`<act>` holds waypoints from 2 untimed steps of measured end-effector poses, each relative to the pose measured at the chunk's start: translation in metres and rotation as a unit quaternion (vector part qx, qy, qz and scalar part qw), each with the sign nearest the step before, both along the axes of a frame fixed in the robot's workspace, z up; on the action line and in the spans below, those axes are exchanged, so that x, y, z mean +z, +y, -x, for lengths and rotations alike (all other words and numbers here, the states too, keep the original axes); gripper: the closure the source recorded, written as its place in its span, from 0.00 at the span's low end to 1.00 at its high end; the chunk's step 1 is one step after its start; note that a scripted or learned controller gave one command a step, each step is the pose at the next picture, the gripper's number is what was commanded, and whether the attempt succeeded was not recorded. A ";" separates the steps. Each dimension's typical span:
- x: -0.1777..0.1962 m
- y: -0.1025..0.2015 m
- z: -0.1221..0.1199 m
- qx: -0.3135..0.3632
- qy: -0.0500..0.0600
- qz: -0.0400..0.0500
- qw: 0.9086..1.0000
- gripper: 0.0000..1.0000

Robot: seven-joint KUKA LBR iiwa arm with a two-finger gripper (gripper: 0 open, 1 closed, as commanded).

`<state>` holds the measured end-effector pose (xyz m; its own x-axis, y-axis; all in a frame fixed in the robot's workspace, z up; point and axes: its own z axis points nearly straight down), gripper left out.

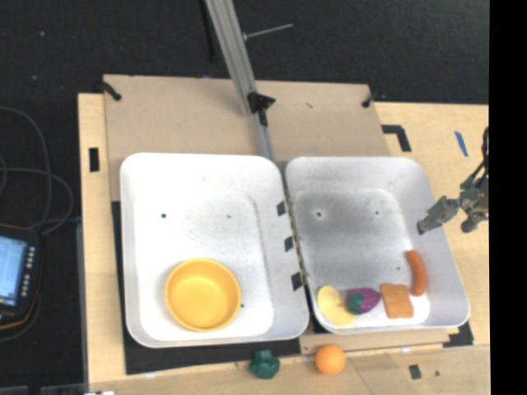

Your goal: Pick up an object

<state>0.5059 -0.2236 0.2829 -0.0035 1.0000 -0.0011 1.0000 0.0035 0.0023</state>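
My gripper (pixel 452 218) hangs at the right rim of the right bin (pixel 354 220), open, with nothing between its two fingers. Below it, along that bin's front right side, lie a red-orange sausage (pixel 417 271), a tan toast-like block (pixel 398 300), a purple and green piece (pixel 360 300) and a pale yellow disc (pixel 331 305). The sausage is the nearest of these, a short way beneath the fingers. A yellow bowl (pixel 203 294) sits in the front of the left bin (pixel 198 196).
An orange ball (pixel 329 359) and a small green object (pixel 264 364) rest on the bench in front of the bins. A slanted metal pole (pixel 235 52) rises behind the bins' shared edge. A tablet (pixel 12 271) with cables sits far left.
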 end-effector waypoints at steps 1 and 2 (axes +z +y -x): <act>0.000 0.000 0.000 0.000 0.000 0.000 1.000 0.00; -0.040 0.002 -0.002 -0.002 0.000 0.000 1.000 0.00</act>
<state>0.5074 -0.2215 0.2431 -0.0005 1.0000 -0.0019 1.0000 0.0005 0.0018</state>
